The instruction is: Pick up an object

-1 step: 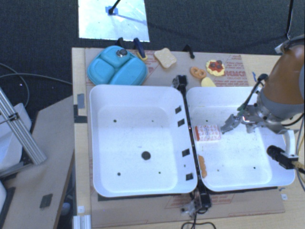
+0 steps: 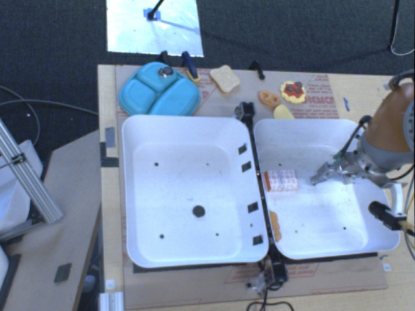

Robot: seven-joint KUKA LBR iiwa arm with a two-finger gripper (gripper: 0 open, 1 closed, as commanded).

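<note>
Right bin [image 2: 350, 241] holds a box [image 2: 281, 180] near the claw [image 2: 318, 177].

The right bin [image 2: 337, 238] floor lies open from its centre toward 6 o'clock; a small red-and-white box [image 2: 281, 180] sits at 9 o'clock, an orange piece [image 2: 275, 225] at 7 against the wall. The gripper [image 2: 322, 175] enters from 3 o'clock.

Small white box with red print [image 2: 281, 180] lies flat in the right bin [image 2: 363, 238], far-left part, close to the divider; near the left wall sits a thin orange-brown piece [image 2: 275, 225], perhaps a toy snack
</note>
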